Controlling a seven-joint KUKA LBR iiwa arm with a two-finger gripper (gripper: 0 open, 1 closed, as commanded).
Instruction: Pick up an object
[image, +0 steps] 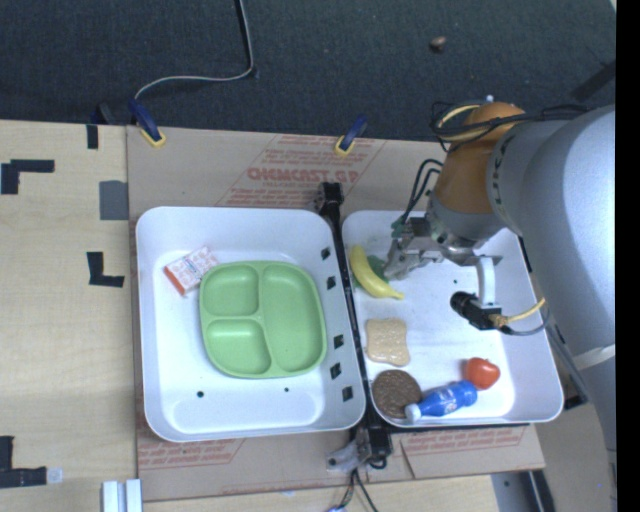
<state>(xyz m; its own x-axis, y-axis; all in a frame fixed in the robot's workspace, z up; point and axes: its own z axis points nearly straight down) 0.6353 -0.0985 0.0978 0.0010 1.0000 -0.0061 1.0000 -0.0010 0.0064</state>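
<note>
Camera view, fixed above the bench, looking down at a slant.

Left bin (160, 330): shallow, white, rounded corners. Holds a green divided plate (263, 318) with three compartments, lying flat near the bin's middle. Just beside the plate's far-left edge lies a small red-and-white packet (189, 270), apart from the bin wall.

Right bin (530, 385): shallow, white, set just beside the left bin, black clips along the seam between them. Contents, far to near:
- Banana (372, 275), yellow with a greenish end, lying tilted near the bin's left wall.
- Toast slice (387, 341), tan, flat, just near of the banana.
- Round brown cookie (396, 391), at the near-left corner, just near of the toast.
- Blue bottle (442, 401) with a white end, on its side, its left end touching or overlapping the cookie.
- Red tomato-like fruit (482, 373), just far-right of the bottle.

Arm: grey body entering from the right, orange band (470, 180) above the wrist, cables looped beside it. The gripper (402, 258) sits low in the far part of the right bin, right at the banana's far end. Whether the tips touch the fruit, and how they are set, cannot be told at this angle.

Bench: cardboard sheet (240, 170) with red lettering under both bins, wooden surface (50, 330) to the left with black tape marks.
</note>
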